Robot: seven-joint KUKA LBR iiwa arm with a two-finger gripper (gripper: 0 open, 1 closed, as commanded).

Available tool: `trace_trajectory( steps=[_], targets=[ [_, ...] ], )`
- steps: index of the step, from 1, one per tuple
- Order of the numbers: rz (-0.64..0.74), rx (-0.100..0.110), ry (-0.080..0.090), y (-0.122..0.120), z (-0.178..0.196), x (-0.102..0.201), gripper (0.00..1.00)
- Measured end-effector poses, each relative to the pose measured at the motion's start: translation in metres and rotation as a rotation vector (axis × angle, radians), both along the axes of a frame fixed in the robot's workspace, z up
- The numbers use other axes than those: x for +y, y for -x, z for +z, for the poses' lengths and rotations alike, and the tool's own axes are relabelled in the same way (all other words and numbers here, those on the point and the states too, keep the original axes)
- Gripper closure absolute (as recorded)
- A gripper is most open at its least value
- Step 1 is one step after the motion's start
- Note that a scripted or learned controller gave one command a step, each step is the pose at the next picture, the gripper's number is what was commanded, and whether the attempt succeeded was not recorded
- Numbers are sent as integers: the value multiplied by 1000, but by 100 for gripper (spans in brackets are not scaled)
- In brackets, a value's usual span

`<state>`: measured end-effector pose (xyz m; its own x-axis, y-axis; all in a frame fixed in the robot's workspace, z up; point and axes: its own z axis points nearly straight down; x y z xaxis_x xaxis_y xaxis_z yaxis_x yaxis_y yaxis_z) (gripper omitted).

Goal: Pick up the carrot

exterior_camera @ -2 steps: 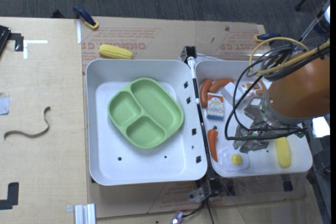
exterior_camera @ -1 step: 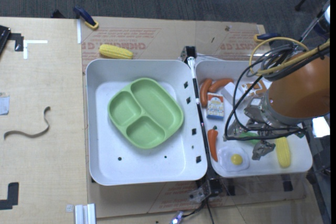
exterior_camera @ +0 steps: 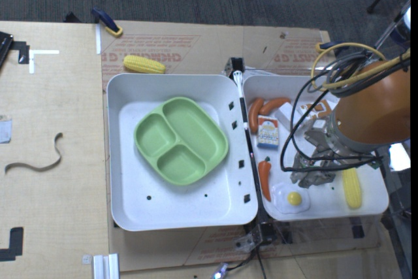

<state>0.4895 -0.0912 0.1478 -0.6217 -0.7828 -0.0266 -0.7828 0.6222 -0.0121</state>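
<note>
A slender orange carrot (exterior_camera: 264, 178) lies along the left wall of the right bin (exterior_camera: 372, 209), near its front. My gripper (exterior_camera: 312, 174) hangs low over the middle of that bin, to the right of the carrot and apart from it. The orange wrist band and a bundle of cables cover much of the gripper from above.
The right bin also holds two orange-red sausages (exterior_camera: 264, 106) at the back, a small blue and white box (exterior_camera: 268, 132), a fried egg (exterior_camera: 294, 199) and a corn cob (exterior_camera: 353, 187). A green divided plate (exterior_camera: 181, 139) sits in the left bin (exterior_camera: 124, 206). Another corn cob (exterior_camera: 144, 63) lies behind it.
</note>
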Motion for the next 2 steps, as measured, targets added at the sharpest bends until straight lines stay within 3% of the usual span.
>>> trace_trajectory(
  steps=[1,2],
  targets=[
    [0,0,0,0,0,0,0],
    [-2,-4,-2,-2,9,1,100]
  ],
)
